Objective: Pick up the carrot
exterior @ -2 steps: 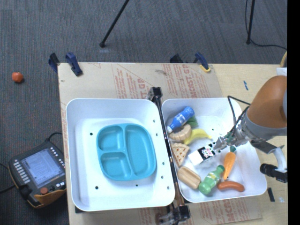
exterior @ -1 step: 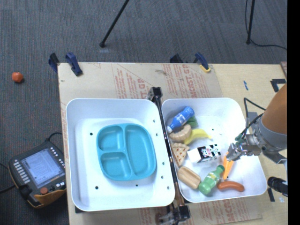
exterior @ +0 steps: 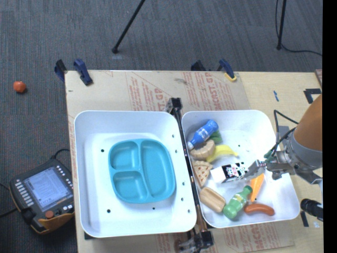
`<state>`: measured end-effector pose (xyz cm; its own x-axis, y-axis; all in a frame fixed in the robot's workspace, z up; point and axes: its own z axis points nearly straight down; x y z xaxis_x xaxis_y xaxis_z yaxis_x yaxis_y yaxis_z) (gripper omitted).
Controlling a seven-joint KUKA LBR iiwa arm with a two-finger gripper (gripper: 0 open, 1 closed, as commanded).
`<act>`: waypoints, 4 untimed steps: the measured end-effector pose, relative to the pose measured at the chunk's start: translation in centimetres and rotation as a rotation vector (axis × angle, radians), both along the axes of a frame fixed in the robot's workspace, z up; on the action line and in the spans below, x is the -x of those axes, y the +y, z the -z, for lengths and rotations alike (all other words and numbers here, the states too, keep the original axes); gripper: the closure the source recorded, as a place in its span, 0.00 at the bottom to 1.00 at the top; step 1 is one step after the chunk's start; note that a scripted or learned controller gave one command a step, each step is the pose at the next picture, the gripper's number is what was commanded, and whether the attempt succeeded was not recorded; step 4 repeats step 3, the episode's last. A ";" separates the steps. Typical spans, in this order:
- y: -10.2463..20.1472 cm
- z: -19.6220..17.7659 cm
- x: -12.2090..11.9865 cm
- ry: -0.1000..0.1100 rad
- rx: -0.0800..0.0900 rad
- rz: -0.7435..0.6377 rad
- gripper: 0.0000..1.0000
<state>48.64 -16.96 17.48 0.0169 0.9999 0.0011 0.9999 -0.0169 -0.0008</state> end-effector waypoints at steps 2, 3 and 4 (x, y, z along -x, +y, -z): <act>-1.1 7.8 -2.1 0.004 -0.003 0.154 1.00; 0.6 5.3 -2.5 0.002 0.000 0.424 1.00; 0.6 5.3 -2.5 0.002 0.000 0.424 1.00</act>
